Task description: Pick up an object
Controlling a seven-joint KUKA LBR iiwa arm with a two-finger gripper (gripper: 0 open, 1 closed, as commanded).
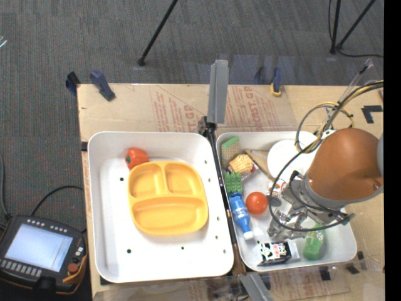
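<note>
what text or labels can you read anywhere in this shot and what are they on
Red print on the cardboard sheet under the bins: too blurred and skewed to read.
Label on the blue bottle: too small to read.
Black-and-white carton: a pattern, with no words I can read.
Pendant screen: blank glare.

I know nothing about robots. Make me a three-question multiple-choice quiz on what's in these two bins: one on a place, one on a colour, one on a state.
1. Where does the yellow divided tray lie?
A. left bin
B. right bin
C. on the carpet

2. What colour is the bottle beside the red ball?
A. blue
B. pink
C. black

3. Where is the robot's hand?
A. over the right bin
B. over the left bin
C. beside the tablet

Answers: 1 A, the tray sits in the left bin next to a red pepper. 2 A, its body is blue with a white cap. 3 A, the hand hangs above the right bin.
</note>
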